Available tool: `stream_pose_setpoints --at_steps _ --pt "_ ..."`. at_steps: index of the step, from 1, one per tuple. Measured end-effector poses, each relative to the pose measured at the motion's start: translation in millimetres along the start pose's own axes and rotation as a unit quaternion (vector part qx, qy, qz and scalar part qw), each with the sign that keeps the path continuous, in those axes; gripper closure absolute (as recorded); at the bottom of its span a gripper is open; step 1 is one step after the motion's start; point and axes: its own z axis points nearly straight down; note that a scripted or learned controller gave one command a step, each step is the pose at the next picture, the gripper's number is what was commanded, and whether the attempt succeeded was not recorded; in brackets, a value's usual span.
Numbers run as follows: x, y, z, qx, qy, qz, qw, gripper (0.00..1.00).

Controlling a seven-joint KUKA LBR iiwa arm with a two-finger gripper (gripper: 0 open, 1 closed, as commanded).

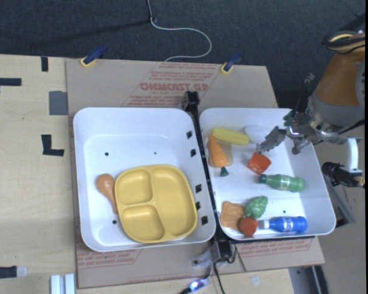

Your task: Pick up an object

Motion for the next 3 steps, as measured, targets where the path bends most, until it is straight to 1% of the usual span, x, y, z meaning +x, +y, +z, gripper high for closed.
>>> stream_pose_setpoints --at_steps 1,2,3 --pt "0.3 2.9 -8.7 -0.007 -0.001 -0.002 1.0 0.0" --pt "-7.9 -1.6 49.0 -0.005 -0.001 -0.002 1.0 0.0" --pt "-14.1 -2.5 111.3 -0.004 -0.001 -0.002 1.0 0.0"
